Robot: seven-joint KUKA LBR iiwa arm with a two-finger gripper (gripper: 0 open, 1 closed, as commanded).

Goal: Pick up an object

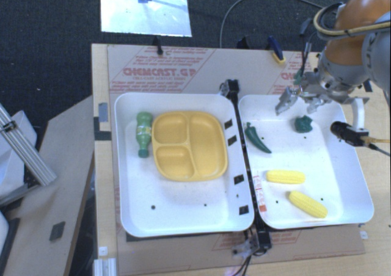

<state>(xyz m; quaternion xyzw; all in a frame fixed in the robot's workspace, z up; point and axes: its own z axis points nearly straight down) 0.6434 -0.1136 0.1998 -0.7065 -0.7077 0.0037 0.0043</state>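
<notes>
While the grey arm (pixel 372 55) with its orange band reaches in from three o'clock, its jaws (pixel 297 101) hang over the far part of the right-hand bin (pixel 348 174), spread apart with nothing between them. One silvery finger (pixel 285 101) points down toward the bin floor at about ten o'clock of a small dark green lump (pixel 303 124), and the other sits just at that lump's twelve o'clock; whether either touches it cannot be told.

Four things lie in the right-hand bin. The dark green lump sits near the far wall, toward one o'clock of the bin's middle. A green chili pepper (pixel 257 138) lies slantwise near the left wall, at about ten o'clock. A yellow corn cob (pixel 285 176) lies crosswise near the middle, and a second corn cob (pixel 307 204) lies tilted toward five o'clock, near the front wall and apart from the first.

The left-hand bin (pixel 131 207) holds a yellow divided plate (pixel 189 145) near its middle, and a green bottle (pixel 143 134) lies just beside the plate at nine o'clock, lengthwise along the plate's edge.

Both bins rest side by side on a worktop (pixel 183 67) with red lettering on its sheet. A black cable end (pixel 345 133) juts over the right bin's rim at three o'clock.
</notes>
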